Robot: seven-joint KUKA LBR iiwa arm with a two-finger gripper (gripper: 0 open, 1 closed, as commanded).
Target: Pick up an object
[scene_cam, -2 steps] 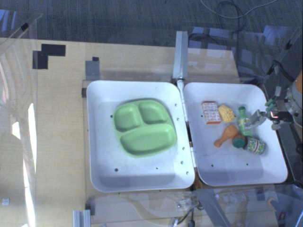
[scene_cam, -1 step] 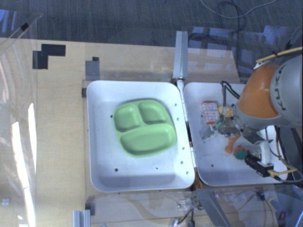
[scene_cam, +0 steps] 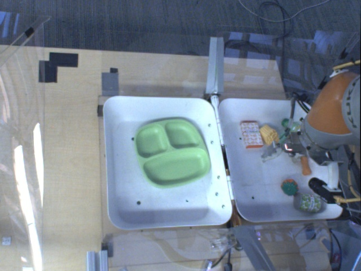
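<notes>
Several small objects lie scattered in the right bin (scene_cam: 248, 202): a red-and-white patterned card (scene_cam: 251, 134), a yellow piece (scene_cam: 268, 134) just beside it, an orange stick (scene_cam: 305, 165), a green ball (scene_cam: 289, 187) and a speckled grey-green lump (scene_cam: 308, 202) near the bin's front right corner. None of them is lifted; all appear to rest on the bin floor, so the pick seems yet to be made. The gripper (scene_cam: 274, 149) hangs low over the middle of that bin, between the yellow piece and the orange stick, close to the former, and nothing can be seen between its fingers; whether they stand apart or together cannot be told at this size. What is left, by the look of it, is the whole grasp: closing on one item and raising it clear. The arm (scene_cam: 335, 109) reaches in from the right, its orange band above the wrist sitting over the bin's far right edge, the wrist bent toward the bin's centre. In the left bin (scene_cam: 121, 205) sits a green divided tray (scene_cam: 172, 151), well apart from the gripper
</notes>
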